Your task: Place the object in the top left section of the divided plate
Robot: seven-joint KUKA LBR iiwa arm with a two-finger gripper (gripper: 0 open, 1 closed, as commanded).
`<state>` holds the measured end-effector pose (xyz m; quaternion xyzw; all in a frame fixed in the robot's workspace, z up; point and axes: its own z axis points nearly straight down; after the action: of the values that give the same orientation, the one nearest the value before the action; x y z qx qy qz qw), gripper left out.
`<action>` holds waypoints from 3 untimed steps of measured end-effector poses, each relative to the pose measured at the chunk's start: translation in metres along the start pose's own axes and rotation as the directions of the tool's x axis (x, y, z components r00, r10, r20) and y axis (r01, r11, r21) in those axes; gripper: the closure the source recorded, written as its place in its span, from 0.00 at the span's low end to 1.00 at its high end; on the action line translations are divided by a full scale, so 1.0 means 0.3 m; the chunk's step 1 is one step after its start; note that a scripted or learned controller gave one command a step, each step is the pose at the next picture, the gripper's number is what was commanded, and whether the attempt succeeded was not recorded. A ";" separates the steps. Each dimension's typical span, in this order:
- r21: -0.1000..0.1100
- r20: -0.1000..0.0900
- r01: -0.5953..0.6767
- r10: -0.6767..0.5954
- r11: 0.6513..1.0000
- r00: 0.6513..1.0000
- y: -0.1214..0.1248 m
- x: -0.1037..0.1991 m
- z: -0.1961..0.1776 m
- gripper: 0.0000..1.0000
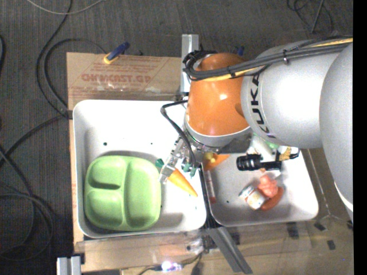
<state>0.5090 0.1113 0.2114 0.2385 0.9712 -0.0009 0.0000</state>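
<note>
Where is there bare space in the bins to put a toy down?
Left bin: bare white floor behind the green divided plate, reaching to the far rim. Crowded: the near right corner, where the carrot and end effector sit. Right bin: a bare strip along the near rim, beside the small toys.

A small can (250,197) beside pink-red toy (269,189).

bins (86,119): 2 | divided plate (123,192): 1 | carrot (182,181): 1 | can (251,197): 1

Bright overhead light; glare on orange band (218,105); soft focus, mild blur.
</note>
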 end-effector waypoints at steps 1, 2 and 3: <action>0.000 -0.001 0.000 0.000 1.000 1.000 0.002 -0.001 -0.029 1.00; 0.001 -0.004 -0.163 0.163 0.987 0.987 0.207 0.148 0.094 1.00; -0.001 0.000 -0.125 0.125 0.992 0.992 0.200 0.141 -0.133 1.00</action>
<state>0.4994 0.1842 0.2511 0.2990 0.9542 -0.0006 0.0003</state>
